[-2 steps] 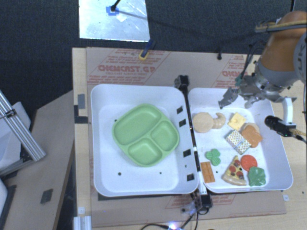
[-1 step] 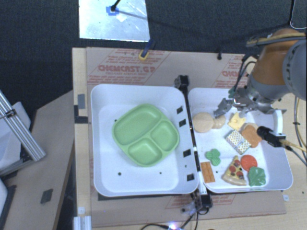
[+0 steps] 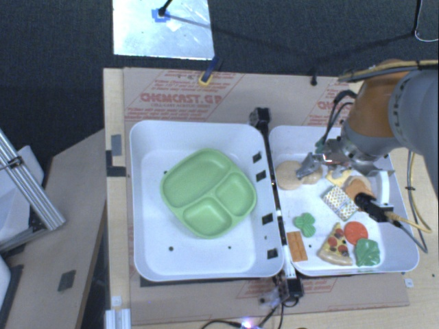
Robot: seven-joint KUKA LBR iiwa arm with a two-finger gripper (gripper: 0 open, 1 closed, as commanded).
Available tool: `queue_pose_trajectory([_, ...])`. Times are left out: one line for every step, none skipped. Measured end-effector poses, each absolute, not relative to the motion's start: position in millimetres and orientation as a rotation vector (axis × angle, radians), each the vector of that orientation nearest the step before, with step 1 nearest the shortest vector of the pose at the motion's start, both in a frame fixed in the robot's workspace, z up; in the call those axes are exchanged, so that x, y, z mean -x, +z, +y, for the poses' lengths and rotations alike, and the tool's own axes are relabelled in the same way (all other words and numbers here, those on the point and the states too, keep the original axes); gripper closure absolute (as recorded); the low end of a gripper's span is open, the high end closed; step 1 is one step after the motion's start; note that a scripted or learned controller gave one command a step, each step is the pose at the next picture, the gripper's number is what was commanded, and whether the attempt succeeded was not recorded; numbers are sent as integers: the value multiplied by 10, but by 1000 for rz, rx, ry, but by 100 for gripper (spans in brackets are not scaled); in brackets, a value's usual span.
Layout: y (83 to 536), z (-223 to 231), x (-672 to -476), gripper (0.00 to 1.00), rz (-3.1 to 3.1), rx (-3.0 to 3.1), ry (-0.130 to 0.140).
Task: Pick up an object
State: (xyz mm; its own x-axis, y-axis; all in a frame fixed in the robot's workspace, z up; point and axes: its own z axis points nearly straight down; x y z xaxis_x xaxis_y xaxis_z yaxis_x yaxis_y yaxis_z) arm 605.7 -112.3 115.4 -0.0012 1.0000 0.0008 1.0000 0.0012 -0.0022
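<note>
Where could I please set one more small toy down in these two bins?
The left bin has bare white floor all round the green plate, widest along its near edge. The right bin is crowded with toys under the gripper.

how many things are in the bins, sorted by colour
Green: 3, the divided plate, a small broccoli-like piece, a leafy piece
Tan or orange: 3, a round cookie-like disc, a flat rectangular piece, a bread-like piece
Red: 1, a disc
Mixed: 2, a pizza slice, a checkered block
Total: 9
</note>
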Motion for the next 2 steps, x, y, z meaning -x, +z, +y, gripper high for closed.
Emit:
queue_pose_trajectory([830,-1118,-6059,0,-2221,2220,1])
queue_pose_trajectory([958,-1122,-6074,100,-2224,2222,-4])
